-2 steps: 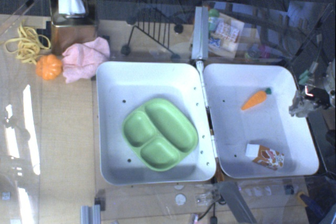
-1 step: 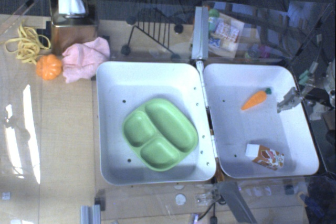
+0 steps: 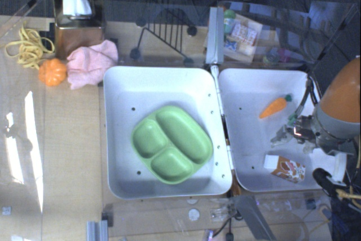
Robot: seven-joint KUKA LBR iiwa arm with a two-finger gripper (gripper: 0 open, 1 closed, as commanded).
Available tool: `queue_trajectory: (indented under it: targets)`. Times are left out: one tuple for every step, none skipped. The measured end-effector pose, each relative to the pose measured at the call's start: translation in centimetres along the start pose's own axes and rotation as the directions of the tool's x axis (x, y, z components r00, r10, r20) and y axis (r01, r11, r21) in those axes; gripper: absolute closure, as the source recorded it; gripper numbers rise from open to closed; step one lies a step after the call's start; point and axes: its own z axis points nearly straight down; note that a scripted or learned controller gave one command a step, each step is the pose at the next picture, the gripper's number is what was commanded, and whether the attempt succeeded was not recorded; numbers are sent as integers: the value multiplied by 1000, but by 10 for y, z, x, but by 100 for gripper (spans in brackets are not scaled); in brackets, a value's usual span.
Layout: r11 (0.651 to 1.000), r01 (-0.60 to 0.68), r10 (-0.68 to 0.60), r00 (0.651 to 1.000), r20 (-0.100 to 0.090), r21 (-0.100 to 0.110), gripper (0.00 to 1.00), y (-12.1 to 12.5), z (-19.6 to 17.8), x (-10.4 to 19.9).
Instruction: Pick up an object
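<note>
An orange toy carrot [image 3: 273, 108] with a green tip lies in the right bin [image 3: 248, 87], towards its far right. A small white and brown carton [image 3: 285, 168] lies flat near that bin's front edge. My gripper [image 3: 285, 136] hangs over the right bin between the two, a little right of centre, with bare bin floor under it. It is apart from both the carrot and the carton. The grey arm with its orange band [image 3: 343, 100] comes in from the right.
The left bin [image 3: 121, 93] holds a green divided plate [image 3: 172, 144]. On the bench at the far left are a tissue box [image 3: 76, 22], a pink cloth [image 3: 90, 62], a small orange pumpkin [image 3: 52, 72] and a yellow cord [image 3: 27, 47]. A clear box [image 3: 254, 36] stands behind the right bin.
</note>
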Motion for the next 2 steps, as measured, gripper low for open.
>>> queue_trajectory:
  targets:
    - [972, 235, -235, 972, -2, -3, 0, 13, 56, -50]
    - [971, 237, -237, 971, -1, -9, 100, 15, 45, -49]
